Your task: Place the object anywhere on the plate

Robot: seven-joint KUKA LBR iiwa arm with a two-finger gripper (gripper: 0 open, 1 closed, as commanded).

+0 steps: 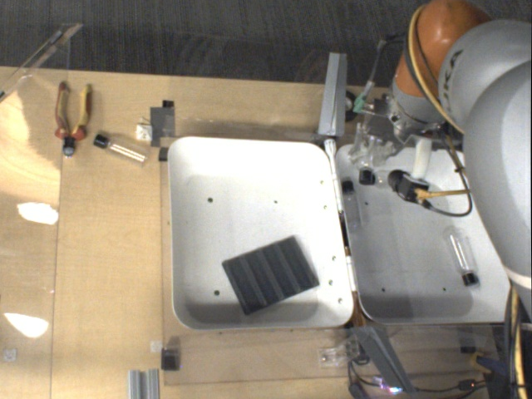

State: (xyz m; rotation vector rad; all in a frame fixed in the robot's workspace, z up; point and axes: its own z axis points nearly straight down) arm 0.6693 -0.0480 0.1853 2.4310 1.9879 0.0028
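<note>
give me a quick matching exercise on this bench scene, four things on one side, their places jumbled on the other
Things:
1. dark ribbed block
2. pliers
3. clear tube with black cap
4. gripper

Places:
A. on the bench, far left
B. over the right bin's far left corner
C. lying in the left bin, near side
D. lying in the right bin, right part

Pairs: 1-C, 2-A, 3-D, 4-B

two white bins (191, 223), one ridged black pad (270, 274)

Bright overhead light, glare patches left.
</note>
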